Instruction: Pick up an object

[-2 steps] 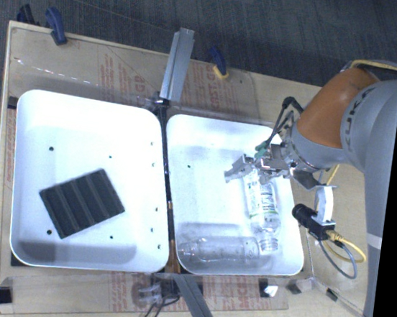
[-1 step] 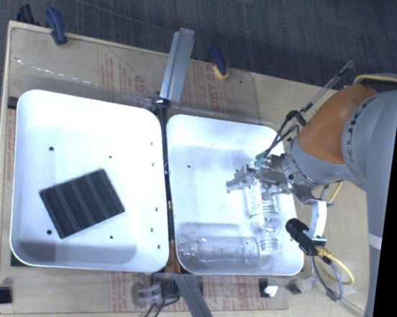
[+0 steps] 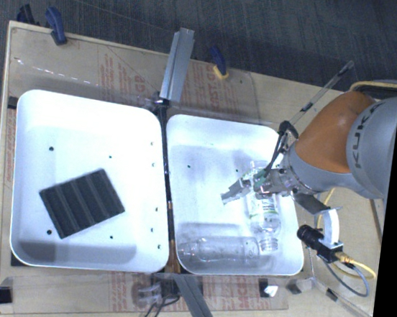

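Observation:
In the right bin [image 3: 209, 130] my gripper [image 3: 238, 190] hangs low over the right-hand part of the floor, its metal end pointing left. Just to its right, a small clear plastic bottle [image 3: 265, 219] with a pale label lies lengthwise along the bin's right wall, its upper end under the wrist. A larger clear bottle [image 3: 219, 250] lies on its side along the front wall. I see nothing between the gripper's tips. A black ribbed slab [image 3: 82, 202] lies flat in the left bin [image 3: 38, 111].
A metal bar [image 3: 176, 64] stands behind the seam between the bins. Blue clamps [image 3: 55, 25] hold the board's back edge. The orange-banded arm [image 3: 332, 135] crosses the right bin's right rim.

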Robot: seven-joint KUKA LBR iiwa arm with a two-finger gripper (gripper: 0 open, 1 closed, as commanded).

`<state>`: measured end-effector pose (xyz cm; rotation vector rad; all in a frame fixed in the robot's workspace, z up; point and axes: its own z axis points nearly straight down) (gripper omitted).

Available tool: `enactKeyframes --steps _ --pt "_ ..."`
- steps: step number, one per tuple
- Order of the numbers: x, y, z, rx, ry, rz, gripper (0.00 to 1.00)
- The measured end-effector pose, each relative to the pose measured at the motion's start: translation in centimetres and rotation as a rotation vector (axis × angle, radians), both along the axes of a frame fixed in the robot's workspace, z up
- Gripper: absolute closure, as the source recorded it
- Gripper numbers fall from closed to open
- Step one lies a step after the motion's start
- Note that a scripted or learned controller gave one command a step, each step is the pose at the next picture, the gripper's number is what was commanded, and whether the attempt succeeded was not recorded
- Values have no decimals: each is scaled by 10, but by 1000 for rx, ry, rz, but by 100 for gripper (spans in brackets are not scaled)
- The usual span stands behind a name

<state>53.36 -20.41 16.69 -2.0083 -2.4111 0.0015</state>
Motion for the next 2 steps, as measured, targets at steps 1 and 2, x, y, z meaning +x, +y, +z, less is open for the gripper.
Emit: enactKeyframes --steps 1,2 --pt "17 -2 4 -2 -4 36 0" --pt "-18 10 100 -3 -6 226 0"
